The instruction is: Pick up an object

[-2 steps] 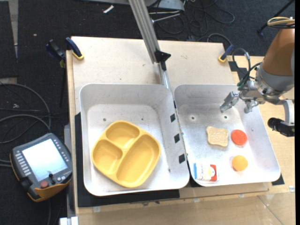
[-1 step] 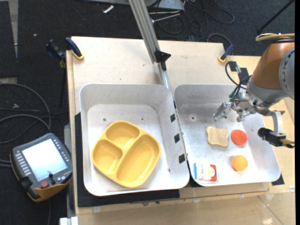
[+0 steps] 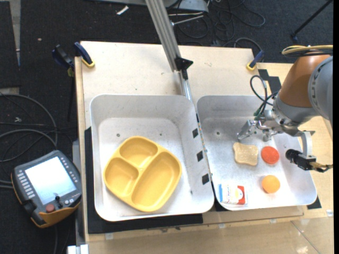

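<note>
In the right bin, a tan slice of bread lies near the middle. A red ball-like fruit sits just right of it, and an orange fruit lies nearer the front. A small white carton with red and blue print rests at the bin's front edge. My gripper hangs just behind the bread and the red fruit, reaching in from the right. Its fingers are spread open with nothing between them.
The left bin holds a yellow divided plate. A slanted metal pole rises from the back between the bins. A teach pendant lies off the bench to the left.
</note>
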